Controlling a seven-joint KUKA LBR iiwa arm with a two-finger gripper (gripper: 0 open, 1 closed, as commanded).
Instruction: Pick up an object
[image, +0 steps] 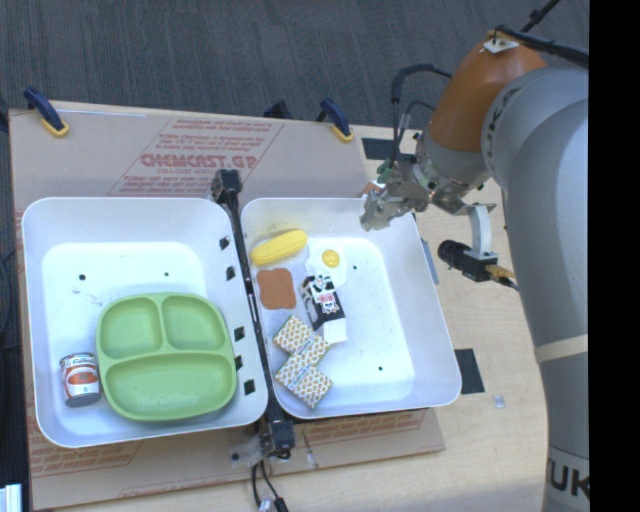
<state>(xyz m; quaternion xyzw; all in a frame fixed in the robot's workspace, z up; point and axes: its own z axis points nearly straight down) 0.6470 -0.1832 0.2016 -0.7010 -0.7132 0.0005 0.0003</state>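
In the right bin lie a yellow corn cob, a fried egg, a brown patty, a small black-and-white carton and two checkered waffle pieces. My gripper hangs above the bin's far right corner, to the right of the egg and corn. Nothing shows between its fingers.
The left bin holds a green divided plate and a small can at its near left corner. A black divider with clamps runs between the bins. Blue clamps pin the cardboard at the back.
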